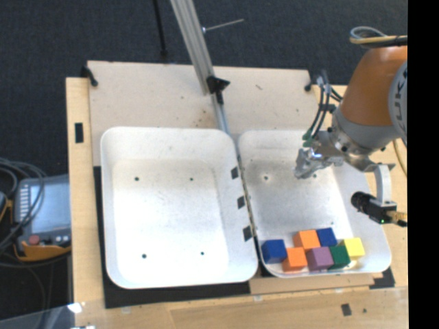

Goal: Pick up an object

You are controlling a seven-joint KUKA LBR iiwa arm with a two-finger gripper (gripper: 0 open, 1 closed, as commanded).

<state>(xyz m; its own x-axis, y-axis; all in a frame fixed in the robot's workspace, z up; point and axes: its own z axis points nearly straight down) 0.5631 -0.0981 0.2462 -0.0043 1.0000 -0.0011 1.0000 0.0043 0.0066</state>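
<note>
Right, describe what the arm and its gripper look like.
The arm has a bulky rounded orange section, with grey metal at the wrist below it. Thin green and dark cables loop down its side. The gripper is small, silvery-grey metal.

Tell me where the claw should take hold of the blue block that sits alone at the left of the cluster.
Grip the blue block from straight above, probably across its left and right faces. Its left side is bare bin floor, and a narrow gap seems to separate it from the orange block on its right. The bin's front wall crowds its near face. The claw hangs farther back.
</note>
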